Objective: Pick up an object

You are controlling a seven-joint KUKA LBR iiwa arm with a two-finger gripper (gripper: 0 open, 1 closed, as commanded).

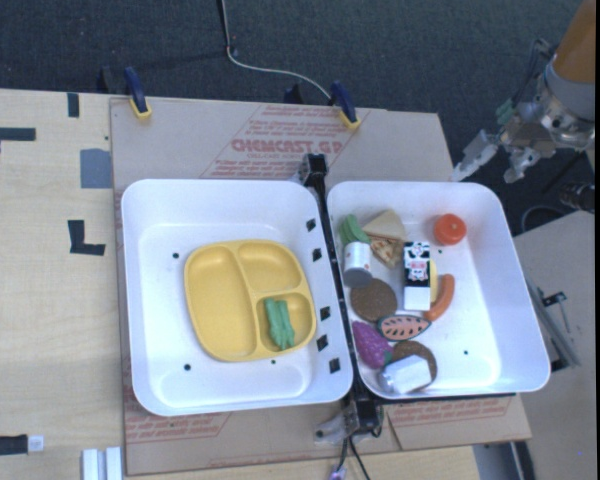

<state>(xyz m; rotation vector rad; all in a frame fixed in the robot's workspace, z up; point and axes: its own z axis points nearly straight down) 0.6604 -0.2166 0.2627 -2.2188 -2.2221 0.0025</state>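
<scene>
Its fingers spread wide and holding nothing, the gripper (500, 153) hangs off the right bin's (500, 363) two o'clock corner, the toy food (400, 288) heaped at the bin's nine o'clock side, a yellow tray (225, 303) in the left bin (150, 358).

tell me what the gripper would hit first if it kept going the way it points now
The gripper points down and left toward the right bin. It would probably meet the bin's upper right rim first, then the tomato; depth is unclear.
</scene>
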